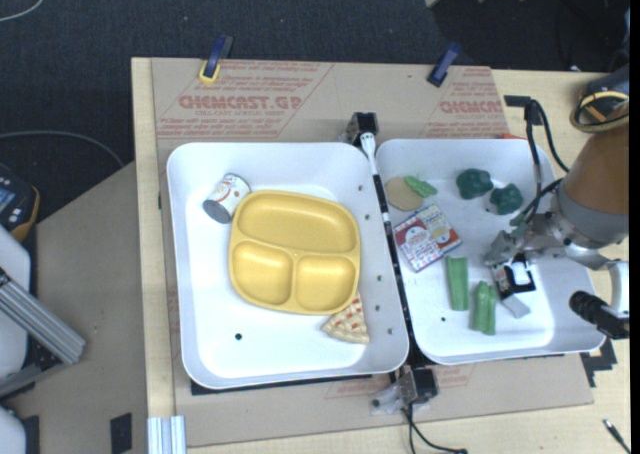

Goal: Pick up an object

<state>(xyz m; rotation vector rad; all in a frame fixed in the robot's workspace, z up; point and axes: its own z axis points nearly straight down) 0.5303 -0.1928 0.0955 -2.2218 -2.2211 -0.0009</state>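
My gripper (511, 280) hangs low over the right side of the right bin (440, 340), reaching in from the right. Two light green sticks (458, 282) (484, 307) lie just left of it. A red and white snack packet (426, 237) lies near the bin's left wall. Further back there is a tan round piece (404, 193) with a small green bit (422, 186) on it. Two dark green lumps (474, 182) (506, 198) sit at the back, beyond the gripper. Nothing shows as held.
The left bin (195, 242) holds a yellow divided plate (295, 250), a small tipped can (226, 196) at its back left, and a pizza slice toy (348, 324) at the plate's front right. The divider (385, 242) between the bins carries a black cable.
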